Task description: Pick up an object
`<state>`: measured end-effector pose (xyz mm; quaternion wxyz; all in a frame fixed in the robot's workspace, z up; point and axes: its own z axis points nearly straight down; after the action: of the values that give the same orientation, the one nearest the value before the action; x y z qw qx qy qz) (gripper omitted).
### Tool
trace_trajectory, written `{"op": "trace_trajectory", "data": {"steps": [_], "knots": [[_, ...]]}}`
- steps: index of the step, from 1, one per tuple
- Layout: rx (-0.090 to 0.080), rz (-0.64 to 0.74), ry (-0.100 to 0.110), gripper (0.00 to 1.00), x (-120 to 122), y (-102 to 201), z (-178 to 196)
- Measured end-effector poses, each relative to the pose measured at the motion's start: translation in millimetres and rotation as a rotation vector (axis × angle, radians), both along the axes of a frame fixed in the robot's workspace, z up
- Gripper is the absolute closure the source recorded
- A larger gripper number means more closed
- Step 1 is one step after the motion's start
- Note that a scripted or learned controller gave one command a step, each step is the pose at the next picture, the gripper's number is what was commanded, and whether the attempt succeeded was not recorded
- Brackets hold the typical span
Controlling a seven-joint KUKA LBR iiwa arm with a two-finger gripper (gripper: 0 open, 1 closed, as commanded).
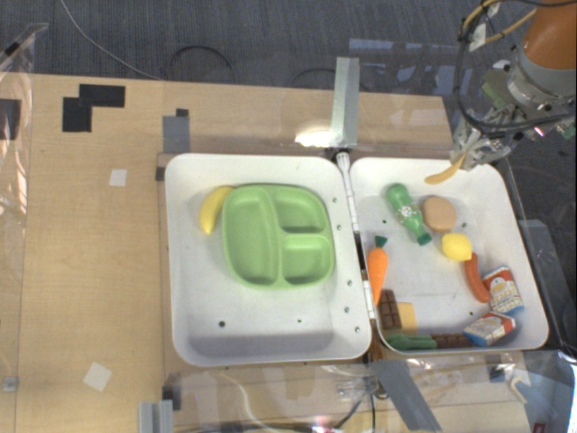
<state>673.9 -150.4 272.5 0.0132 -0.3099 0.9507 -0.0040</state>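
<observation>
My gripper (469, 154) hangs over the far edge of the right bin (514, 207), at its upper right. A thin, curved tan-yellow strip (442, 174) sticks out from between its fingers, slanting down to the left above the bin's far rim; the gripper is shut on it. Lower in the same bin lie a green bottle (407, 212), a tan bun (439, 213), a lemon (457, 246), a carrot (378, 269) and a red sausage (475, 278).
The left bin (189, 314) holds a green divided plate (275, 234) and a banana (213, 207). Two small cartons (501, 291), a chocolate bar (388, 309) and a yellow block (407, 314) crowd the right bin's near edge. A metal post (345, 106) stands behind the bins.
</observation>
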Motion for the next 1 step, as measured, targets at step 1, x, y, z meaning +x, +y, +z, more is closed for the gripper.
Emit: {"op": "trace_trajectory", "data": {"steps": [1], "knots": [[0.001, 0.043, 0.019, 1.00, -60.9, 35.4, -22.3]]}}
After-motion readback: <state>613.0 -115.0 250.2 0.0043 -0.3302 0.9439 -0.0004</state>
